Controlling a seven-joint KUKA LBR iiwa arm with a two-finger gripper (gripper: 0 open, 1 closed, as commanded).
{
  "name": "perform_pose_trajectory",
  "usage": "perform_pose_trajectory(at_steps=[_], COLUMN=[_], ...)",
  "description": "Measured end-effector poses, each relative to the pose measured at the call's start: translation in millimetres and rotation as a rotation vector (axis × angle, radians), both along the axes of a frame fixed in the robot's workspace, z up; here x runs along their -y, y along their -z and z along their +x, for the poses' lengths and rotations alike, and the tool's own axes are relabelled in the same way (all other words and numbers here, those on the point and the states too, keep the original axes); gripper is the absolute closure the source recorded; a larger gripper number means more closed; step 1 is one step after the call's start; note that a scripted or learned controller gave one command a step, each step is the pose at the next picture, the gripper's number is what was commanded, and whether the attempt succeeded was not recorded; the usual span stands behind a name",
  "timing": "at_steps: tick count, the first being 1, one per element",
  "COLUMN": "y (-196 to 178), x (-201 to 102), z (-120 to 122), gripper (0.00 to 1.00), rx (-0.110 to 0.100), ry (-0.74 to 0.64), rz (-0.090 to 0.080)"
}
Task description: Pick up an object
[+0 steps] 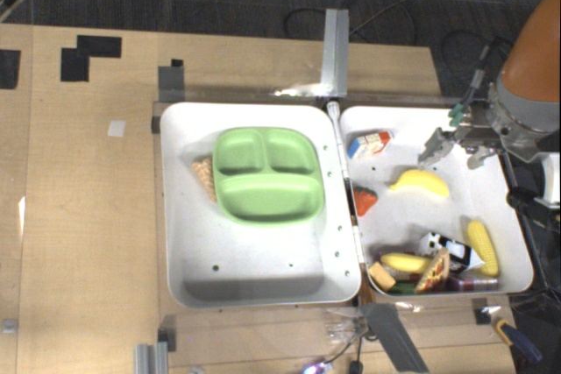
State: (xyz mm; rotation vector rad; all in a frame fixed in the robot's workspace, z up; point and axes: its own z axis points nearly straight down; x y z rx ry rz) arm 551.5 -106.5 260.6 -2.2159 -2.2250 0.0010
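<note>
- Two white bins sit side by side on the bench (79, 215); the left bin (188, 276) holds a green divided plate (266, 173), lying flat in its upper half.
- A tan, grainy item (204, 178) pokes out from under the plate's left edge.
- The right bin (517, 276) carries a small red, white and blue carton (369, 144) near its upper left corner.
- A red piece (365, 202) lies just beside the divider between the bins.
- A yellow banana (421, 181) lies near the bin's middle.
- Along the bottom wall lie a yellow piece (404, 262), a pizza slice (434, 271) and a corn cob (482, 247), close together.
- The gripper (457, 144) hangs above the bin's upper right part, its fingers spread apart with nothing between them, just above and right of the banana.
</note>
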Motion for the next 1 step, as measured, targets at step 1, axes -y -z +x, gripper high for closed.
perform_pose_trajectory(at_steps=[1], y=[95.6], x=[46.1], z=[0.8], gripper=[0.00], rx=[-0.001], ry=[0.044], rz=[0.000])
